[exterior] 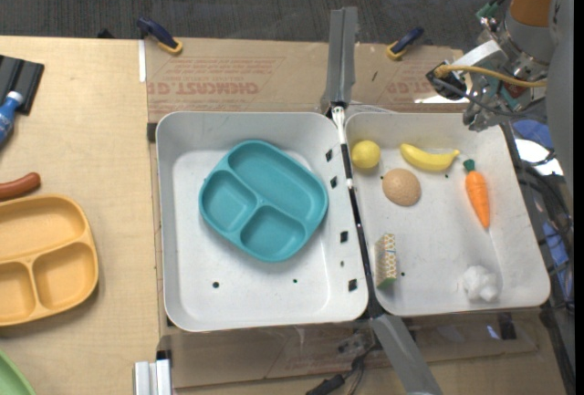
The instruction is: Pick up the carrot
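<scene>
Crumpled white wad (479, 283) lies low in the right bin (522, 229), the carrot (477, 194) above it — loose, untouched — while the gripper (486, 107) hangs beyond the far rim.

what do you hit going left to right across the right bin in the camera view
lemon → small packet → egg → banana → carrot

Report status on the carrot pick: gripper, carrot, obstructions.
Gripper above right bin's far right corner, nothing seen held. Carrot flat in right bin, untouched. Banana beside its top; approach otherwise open.
</scene>
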Robot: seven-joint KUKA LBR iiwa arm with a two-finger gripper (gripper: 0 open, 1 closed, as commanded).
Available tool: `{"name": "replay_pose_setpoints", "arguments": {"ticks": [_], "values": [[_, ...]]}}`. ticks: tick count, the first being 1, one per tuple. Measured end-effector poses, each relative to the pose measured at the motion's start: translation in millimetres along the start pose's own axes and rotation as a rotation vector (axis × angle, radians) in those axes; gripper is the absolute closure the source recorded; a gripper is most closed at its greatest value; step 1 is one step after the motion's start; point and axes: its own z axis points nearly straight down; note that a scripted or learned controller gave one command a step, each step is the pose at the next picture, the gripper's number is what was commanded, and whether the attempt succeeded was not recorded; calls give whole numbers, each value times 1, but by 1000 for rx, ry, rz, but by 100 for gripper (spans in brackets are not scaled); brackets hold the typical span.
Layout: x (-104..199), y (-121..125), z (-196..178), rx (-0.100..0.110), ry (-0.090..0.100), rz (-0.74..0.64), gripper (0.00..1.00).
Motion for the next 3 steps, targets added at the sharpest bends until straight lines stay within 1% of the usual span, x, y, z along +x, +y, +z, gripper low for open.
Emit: {"name": "replay_pose_setpoints", "arguments": {"ticks": [1,2,3], "values": [[7,-78,16,1,1,159,100],[1,-10,38,0,-1,57,100],[29,-94,23,0,2,158,100]]}}
